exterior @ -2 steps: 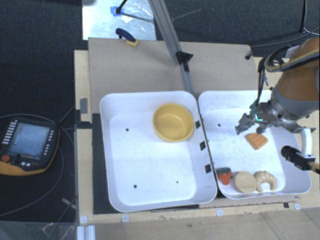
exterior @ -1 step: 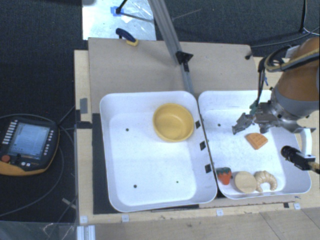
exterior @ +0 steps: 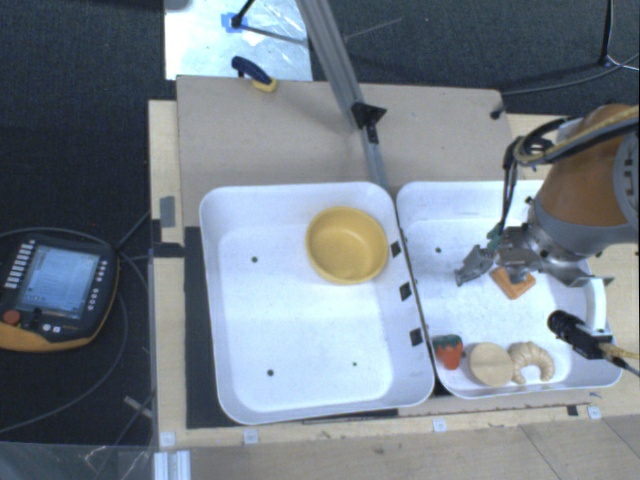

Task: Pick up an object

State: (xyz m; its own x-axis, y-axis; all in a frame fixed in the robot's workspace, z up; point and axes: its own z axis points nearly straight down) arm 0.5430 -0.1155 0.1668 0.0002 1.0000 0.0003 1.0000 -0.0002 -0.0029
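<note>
We are seeing the claw [exterior: 497, 265] hovering mid right bin [exterior: 440, 203], beside an orange block [exterior: 513, 286]; its opening, we cannot tell.

Grey arm [exterior: 590, 230], orange band, black cables, grey wrist

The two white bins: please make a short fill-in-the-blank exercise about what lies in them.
1. The yellow bowl lies in the ____ bin.
2. The claw hangs over the ____ bin.
3. The croissant lies beside a round ____.

Missing words: left; right; bun
</note>
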